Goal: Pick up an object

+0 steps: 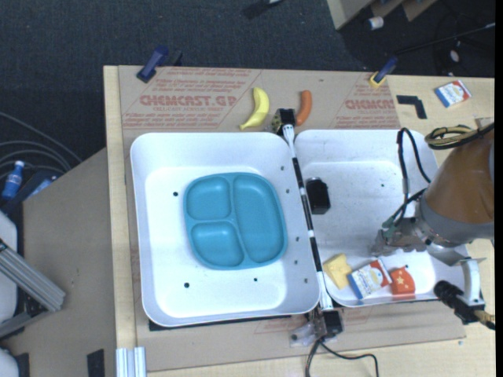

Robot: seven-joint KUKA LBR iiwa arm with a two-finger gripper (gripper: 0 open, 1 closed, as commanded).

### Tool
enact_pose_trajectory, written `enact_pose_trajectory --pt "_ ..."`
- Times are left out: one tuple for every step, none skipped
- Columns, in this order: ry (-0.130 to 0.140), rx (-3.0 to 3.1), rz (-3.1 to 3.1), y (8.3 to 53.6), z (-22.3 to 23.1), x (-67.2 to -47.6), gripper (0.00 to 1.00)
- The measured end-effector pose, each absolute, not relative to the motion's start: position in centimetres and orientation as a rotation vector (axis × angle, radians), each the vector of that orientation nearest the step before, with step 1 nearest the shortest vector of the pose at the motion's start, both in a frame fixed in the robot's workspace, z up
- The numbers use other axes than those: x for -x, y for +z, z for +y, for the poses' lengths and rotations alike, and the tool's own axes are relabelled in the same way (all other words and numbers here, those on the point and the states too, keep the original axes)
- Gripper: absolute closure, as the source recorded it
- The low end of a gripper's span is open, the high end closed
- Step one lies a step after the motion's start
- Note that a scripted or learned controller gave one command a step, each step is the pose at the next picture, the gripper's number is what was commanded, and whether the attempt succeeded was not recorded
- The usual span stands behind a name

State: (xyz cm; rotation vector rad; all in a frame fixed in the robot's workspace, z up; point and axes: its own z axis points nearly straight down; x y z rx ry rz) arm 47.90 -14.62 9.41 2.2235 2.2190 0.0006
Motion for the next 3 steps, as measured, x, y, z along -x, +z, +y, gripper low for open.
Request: enact_pose_trajectory --pt "0.001 -2.221 2.224 19.5 -4.7 -47.9 1.0" --pt "0.0 -2.221 2.223 18.4 2.5 -52.2 1.0" --pt "0.001 -2.221 2.223 18.5 8.8 -56.8 1.0"
